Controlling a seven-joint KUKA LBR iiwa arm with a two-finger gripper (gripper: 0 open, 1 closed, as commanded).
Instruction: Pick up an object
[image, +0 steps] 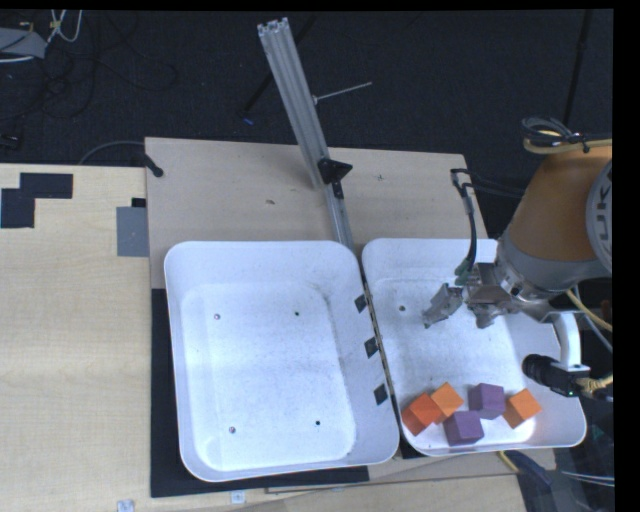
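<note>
Gripper (462, 308) poised over the middle of the right bin (400, 262), fingers spread with nothing between them, well apart from the blocks clustered at that bin's near edge: orange blocks (435, 406) leftmost, purple blocks (476, 413) beside them, another orange block (522, 407) rightmost.

The light wooden worktop (230, 190) carries two shallow white bins side by side: the left bin (265, 360) and the right bin (470, 350), their inner rims touching, over a black mat (160, 400).
</note>
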